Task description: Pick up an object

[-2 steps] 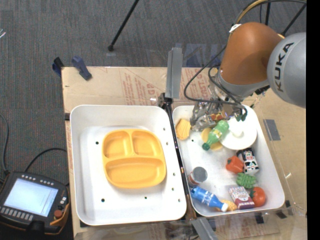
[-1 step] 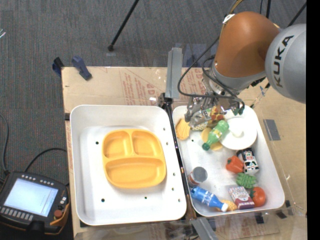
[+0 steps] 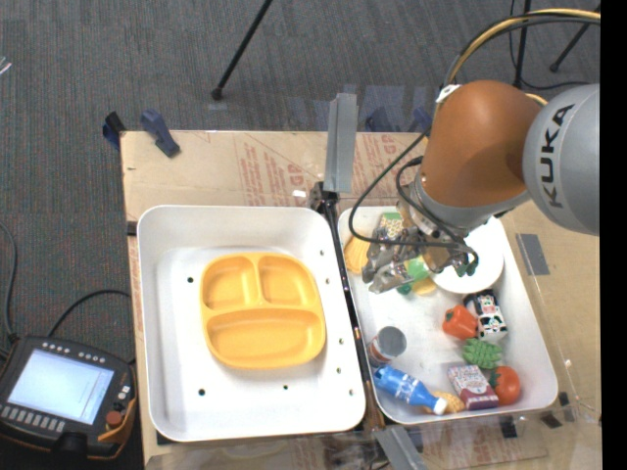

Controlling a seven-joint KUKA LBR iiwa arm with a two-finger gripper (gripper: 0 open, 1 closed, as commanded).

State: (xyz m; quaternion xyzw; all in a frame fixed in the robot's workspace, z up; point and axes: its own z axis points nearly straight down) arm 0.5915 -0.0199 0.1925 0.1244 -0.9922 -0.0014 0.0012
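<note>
Cardboard-topped bench bears two bins; grey carpet.

My arm is a thick grey casing stamped KUKA in dark capitals, joined to a rounded, glossy orange band. Black cables loop beside my wrist; a yellow-and-black hose arches above. My gripper is dull metal.

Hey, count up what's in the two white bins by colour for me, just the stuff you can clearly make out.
Yellow: 1, tray
Blue: 1, bottle
White: 1, plate
Red or orange: 2, pepper and tomato
Pink: 1, box
Grey: 1, can
Total: 7; items under the gripper are too hidden to count.
</note>
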